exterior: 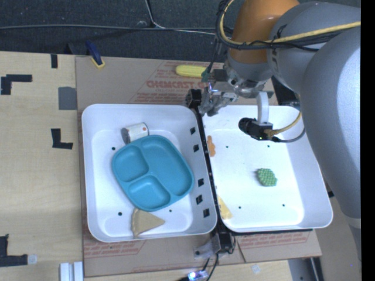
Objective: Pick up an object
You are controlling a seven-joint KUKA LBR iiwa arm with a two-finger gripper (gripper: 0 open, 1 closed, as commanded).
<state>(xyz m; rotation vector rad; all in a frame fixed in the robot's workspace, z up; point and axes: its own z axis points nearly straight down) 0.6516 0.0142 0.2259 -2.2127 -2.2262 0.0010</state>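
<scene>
My gripper point(210, 103) hangs over the far left corner of the right bin point(310, 174), close to the divider between the bins. Its fingertips are too small and cluttered to read. A green knobbly object point(267, 177) lies in the right bin, well to the near right of the gripper. A small orange piece point(211, 147) sits by the right bin's left wall, just below the gripper. In the left bin point(91, 157) lie a blue sectioned plate point(153, 171), a small white and red cup point(135, 132) on its side, and a tan wedge point(145, 222).
A yellow object point(190, 71) lies on the cardboard behind the bins. A black cable end point(256, 127) dangles over the right bin's far side. A small yellowish piece point(224, 209) rests at the right bin's near left corner. The arm's grey body covers the upper right.
</scene>
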